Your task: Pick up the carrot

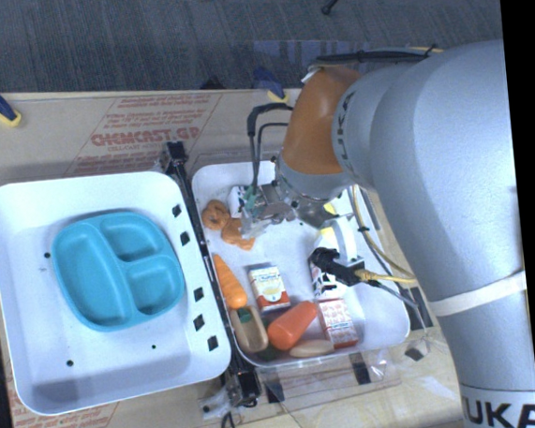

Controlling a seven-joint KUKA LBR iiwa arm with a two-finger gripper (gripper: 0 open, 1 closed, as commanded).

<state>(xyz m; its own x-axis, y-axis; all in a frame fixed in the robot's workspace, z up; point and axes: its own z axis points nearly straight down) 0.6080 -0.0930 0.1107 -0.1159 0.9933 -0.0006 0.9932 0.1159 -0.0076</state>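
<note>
The carrot [229, 280] is a slim orange taper lying along the left wall of the right bin [390, 314], pointed end toward the back. My gripper [253, 206] hangs over the back left part of that bin, beyond the carrot and apart from it. It sits right beside a tan pastry-like piece [221, 215]. The wrist and the orange band [312, 133] hide most of the gripper, and nothing shows held in it.
Near the carrot lie a small carton [269, 286], a thick red-orange piece [292, 324], a second carton [335, 320], a wooden piece [248, 329] and a pale piece [309, 348]. The left bin [36, 353] holds a blue divided tray [118, 268].
</note>
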